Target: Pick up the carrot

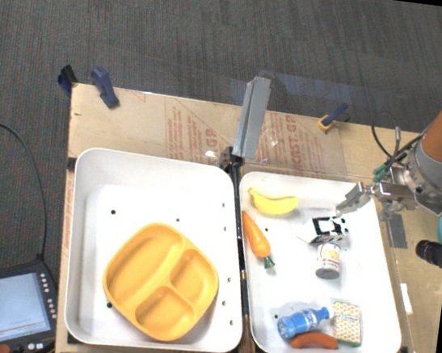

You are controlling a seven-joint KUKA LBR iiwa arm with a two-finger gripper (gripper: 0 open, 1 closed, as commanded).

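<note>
Orange and tapered, the carrot lies in the right bin, close to that bin's left wall, its green stub pointing toward the near right. Just beyond it we see a banana near the far left corner of the same bin. To the carrot's right, well apart from it, the tool hangs over the middle of the bin, black and white, right above a small can; we cannot tell whether it is apart or together, and nothing shows between its tips. The grey arm with its orange band reaches in from the right edge. At the bin's near right we see a blue bottle, a red sausage-like piece beside it, and a pale box touching both. The left bin holds a yellow divided plate. Both bins rest on the bench, which carries blue clamps along its far edge.
</note>
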